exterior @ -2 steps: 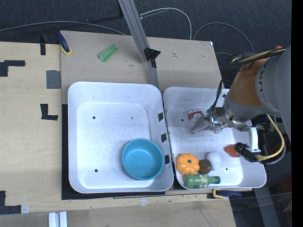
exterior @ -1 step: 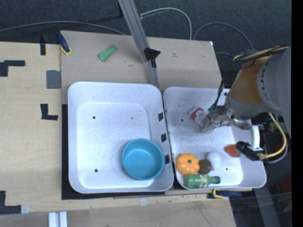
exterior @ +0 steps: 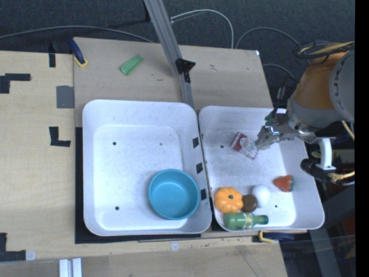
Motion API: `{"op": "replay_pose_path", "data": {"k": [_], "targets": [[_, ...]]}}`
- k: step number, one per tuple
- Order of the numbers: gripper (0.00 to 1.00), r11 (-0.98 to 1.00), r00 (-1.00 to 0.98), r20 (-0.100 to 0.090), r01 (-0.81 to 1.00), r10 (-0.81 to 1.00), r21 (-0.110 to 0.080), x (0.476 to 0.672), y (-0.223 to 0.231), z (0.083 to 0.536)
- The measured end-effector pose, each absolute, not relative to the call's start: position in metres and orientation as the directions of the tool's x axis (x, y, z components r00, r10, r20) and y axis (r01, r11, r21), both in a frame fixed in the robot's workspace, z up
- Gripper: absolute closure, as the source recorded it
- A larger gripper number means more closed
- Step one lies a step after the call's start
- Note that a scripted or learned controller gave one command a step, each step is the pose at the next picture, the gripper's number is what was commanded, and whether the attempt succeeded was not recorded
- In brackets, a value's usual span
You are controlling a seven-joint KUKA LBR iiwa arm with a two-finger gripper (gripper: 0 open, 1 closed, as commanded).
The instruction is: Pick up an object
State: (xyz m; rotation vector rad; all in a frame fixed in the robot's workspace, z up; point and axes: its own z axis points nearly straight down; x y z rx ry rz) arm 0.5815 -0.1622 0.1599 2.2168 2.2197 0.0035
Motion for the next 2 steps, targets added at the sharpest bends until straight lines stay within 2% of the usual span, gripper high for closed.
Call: {"op": "replay_pose_path", "data": {"k": [1, 2], "targets": [[1.0, 0.002, -0.002, -0.002, 1.0, 1.0, 0.005, 0.592, -0.161, 0.217], [1.0, 0.002, -0.002, -0.001, 1.0, 1.0, 0.004, 0.594, -0.157, 0.26]]}}
